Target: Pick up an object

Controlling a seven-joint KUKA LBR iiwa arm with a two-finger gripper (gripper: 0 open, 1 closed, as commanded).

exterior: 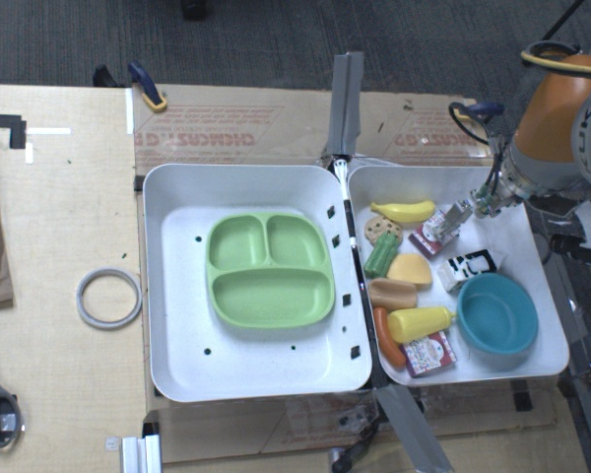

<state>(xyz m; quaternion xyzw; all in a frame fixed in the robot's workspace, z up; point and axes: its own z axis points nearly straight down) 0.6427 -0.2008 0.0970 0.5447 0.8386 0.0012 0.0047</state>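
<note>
Hovering over the right bin (542,264), the gripper (456,217) is hiding its opening; it is risking a glancing miss, with the packet (435,235) and banana (404,210) crowding together.

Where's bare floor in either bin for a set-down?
Left bin: bare margin all around the green divided plate, widest at its left and front. Right bin: crowded from banana down to blue bowl; small bare patch at the back right, near the gripper.

Robotics lab: robot arm (557,116) at wooden bench (59,215), two white bins (167,294), clamps (148,87), grey carpet (276,18).
</note>
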